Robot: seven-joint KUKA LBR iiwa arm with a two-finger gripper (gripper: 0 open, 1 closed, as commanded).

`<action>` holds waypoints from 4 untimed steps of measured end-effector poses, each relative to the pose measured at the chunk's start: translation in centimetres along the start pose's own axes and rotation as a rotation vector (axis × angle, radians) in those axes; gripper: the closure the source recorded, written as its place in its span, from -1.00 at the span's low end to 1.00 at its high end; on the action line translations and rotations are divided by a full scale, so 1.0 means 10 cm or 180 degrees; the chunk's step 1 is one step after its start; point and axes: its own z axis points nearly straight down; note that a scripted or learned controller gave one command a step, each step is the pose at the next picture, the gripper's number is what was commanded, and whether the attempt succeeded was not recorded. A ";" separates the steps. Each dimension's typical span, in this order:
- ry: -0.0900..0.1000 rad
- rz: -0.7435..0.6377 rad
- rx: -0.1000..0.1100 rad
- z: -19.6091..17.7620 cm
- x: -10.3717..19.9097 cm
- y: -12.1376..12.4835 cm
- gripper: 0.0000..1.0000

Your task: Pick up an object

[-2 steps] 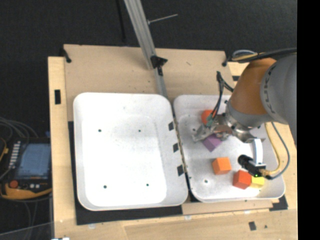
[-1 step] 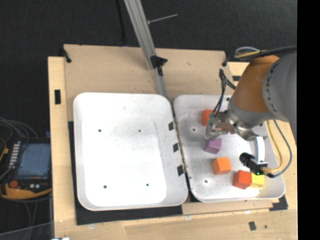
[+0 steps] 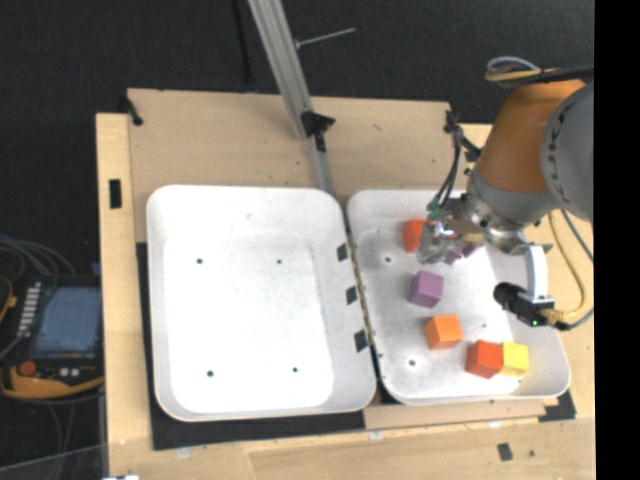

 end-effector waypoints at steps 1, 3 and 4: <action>0.0003 -0.0002 0.0014 -0.09 -0.01 0.01 1.00; 0.0010 -0.0014 0.0023 -0.17 0.94 -0.10 1.00; 0.0010 -0.0015 0.0014 -0.32 1.40 -0.18 1.00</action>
